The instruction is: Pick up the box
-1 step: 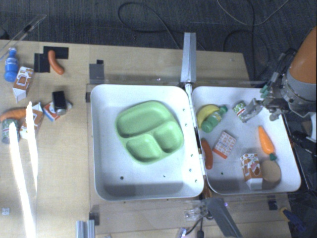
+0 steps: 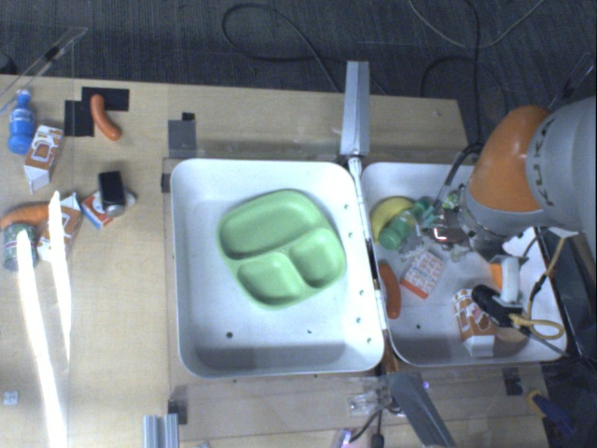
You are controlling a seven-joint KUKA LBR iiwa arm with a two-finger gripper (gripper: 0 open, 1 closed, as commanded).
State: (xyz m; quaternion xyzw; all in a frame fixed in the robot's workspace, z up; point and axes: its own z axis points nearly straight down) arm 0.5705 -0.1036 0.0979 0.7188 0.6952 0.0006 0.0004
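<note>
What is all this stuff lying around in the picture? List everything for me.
White bins: 2, side by side; left, right.
Divided plate: 1, green, left bin.
Lemon: 1, yellow, right bin.
Sausage: 1, red, right bin.
Flat box: 1, red-white, right bin.
Carton: 1, orange-white, right bin.
Bottle: 1, blue, bench left.
Loose sausage: 1, orange, bench left.
Arm: 1, grey-orange, over the right bin.
Gripper: 1, above the flat box.

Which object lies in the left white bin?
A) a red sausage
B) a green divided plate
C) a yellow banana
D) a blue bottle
B: the green divided plate sits alone in the left bin, while the banana and sausage lie in the right bin.
</note>
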